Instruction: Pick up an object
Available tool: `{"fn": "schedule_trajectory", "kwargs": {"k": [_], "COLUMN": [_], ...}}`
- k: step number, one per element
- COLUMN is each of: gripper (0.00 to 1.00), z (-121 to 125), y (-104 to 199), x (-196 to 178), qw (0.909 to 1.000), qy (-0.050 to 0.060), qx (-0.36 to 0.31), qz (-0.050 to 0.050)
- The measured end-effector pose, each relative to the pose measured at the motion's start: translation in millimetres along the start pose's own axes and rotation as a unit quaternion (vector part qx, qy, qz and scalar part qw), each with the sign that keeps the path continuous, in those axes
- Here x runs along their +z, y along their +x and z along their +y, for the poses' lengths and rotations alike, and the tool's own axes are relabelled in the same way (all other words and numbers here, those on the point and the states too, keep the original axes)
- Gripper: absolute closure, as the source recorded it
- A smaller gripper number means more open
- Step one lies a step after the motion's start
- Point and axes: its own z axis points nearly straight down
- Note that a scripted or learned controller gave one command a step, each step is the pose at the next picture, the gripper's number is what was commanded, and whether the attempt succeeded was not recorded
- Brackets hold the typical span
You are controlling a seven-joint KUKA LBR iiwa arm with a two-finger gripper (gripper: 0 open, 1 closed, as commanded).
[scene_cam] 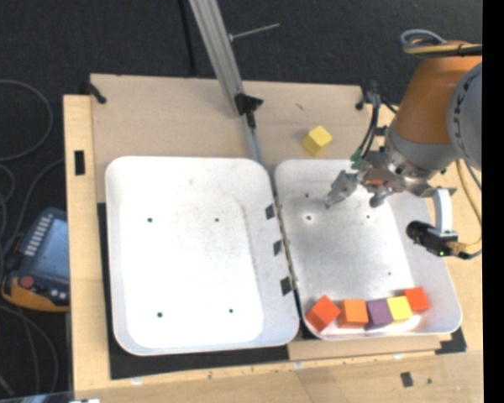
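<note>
Several small blocks lie in a row along the near wall of the right bin (pixel 344 242): a red-orange block (pixel 323 311), an orange block (pixel 354 311), a purple block (pixel 378 311), a yellow block (pixel 400 308) and another red-orange block (pixel 417 299). My gripper (pixel 358 195) hangs over the far part of that bin, well away from the row. Its fingers (pixel 338 191) are open with nothing between them.
A yellow cube (pixel 317 139) rests on the bench behind the right bin, outside both bins. The left bin (pixel 134 183) sits beside the right one. A slanted metal rail (pixel 223 53) runs down to the gap between the bins. Cables trail at the far left.
</note>
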Motion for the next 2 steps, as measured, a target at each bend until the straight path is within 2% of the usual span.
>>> {"fn": "schedule_trajectory", "kwargs": {"k": [1,2], "gripper": [0.0,0.0], "z": [17,-12], "y": [22,59], "x": [30,8], "qw": [1.0,1.0], "qy": [0.002,0.001], "qx": [-0.003,-0.004], "qz": [0.0,0.001]}}
